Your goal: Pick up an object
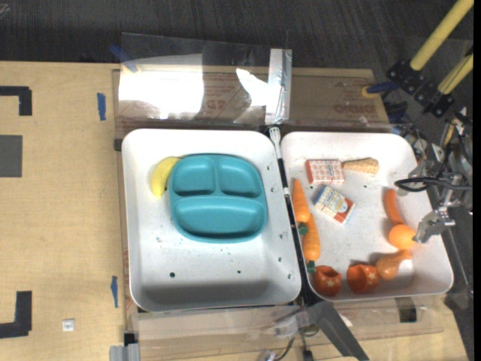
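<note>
grabbing the orange ball [401, 236] could go wrong because it may roll off, and i cannot tell how the gripper [432, 226] is set.

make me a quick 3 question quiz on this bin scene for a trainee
1. True or false: the teal divided plate lies in the right bin.
2. Which item lies partly tucked under the plate's left edge?
A. yellow banana
B. carrot
C. small orange
3. Fill in: the two red tomatoes sit along the right bin's ______ edge, as seen by the camera.

Key:
1. False; it lies in the left bin.
2. A
3. bottom
</note>
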Motion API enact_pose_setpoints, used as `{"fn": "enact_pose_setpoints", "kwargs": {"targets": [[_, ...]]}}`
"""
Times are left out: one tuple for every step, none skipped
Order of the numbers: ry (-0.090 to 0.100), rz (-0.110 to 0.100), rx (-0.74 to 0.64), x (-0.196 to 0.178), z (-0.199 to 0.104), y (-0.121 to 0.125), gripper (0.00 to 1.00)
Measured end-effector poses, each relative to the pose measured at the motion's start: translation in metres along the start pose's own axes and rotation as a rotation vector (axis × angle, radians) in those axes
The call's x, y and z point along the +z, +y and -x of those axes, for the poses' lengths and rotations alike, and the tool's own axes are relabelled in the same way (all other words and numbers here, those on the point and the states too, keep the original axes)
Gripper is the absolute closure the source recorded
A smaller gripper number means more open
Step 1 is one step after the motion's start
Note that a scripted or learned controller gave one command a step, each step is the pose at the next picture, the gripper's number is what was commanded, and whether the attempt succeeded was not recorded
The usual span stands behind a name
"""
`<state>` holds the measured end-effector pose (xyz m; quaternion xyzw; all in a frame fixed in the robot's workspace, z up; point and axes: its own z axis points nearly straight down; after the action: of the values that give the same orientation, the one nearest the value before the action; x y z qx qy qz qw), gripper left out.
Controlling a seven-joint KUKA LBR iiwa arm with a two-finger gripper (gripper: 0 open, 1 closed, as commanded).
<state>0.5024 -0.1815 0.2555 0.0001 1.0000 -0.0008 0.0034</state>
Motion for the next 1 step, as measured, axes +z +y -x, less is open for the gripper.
{"fn": "enact_pose_setpoints", "kwargs": {"targets": [[-0.02,-0.011,0.062,0.149,-0.0045,-0.0436,0.0]]}}
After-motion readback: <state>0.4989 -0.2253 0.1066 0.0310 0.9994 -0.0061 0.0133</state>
